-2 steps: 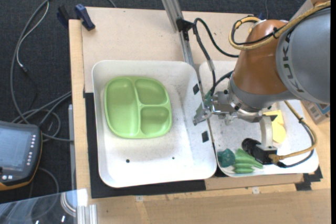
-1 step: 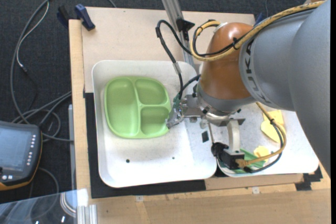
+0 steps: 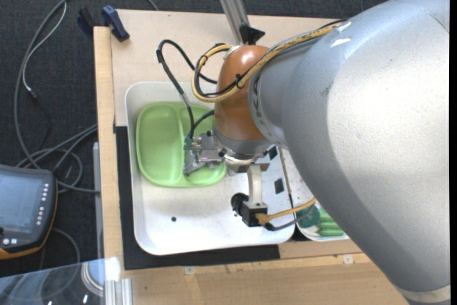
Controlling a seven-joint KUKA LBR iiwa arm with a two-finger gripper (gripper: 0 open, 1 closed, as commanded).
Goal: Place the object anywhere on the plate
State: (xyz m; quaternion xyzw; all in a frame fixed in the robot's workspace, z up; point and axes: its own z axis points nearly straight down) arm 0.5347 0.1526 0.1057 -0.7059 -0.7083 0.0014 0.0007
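Occupying most of the right half of the camera view: grey arm (image 3: 371,132), reaching in from the right and sloping down toward the centre, with the orange band (image 3: 235,93) sitting above the wrist and yellow and black cables looping around it. Lying beneath the arm: wooden bench (image 3: 107,153), carrying a black mat under the bins. Resting on that mat: left white bin (image 3: 164,225), its near floor bare apart from one small dark speck. Showing partly past the arm at lower right: edge of the second white bin (image 3: 314,232), with something green inside, too hidden to identify. Lying in the upper left part of the left bin: green plate (image 3: 161,143), rounded-rectangular and shallow, flat on the bin floor. Hovering at the right edge of the plate, low over its rim: gripper (image 3: 194,159), metal fingers pointing down and toward the plate. Cannot tell how far the fingers are parted, nor whether anything is held between them; fingertips blurring into the plate rim. Cannot tell where the object to be placed is lying. Sitting on the floor at far left: dark control pendant (image 3: 21,211) with trailing cables. Clipped at the bench's upper left corner: blue clamp (image 3: 114,21).
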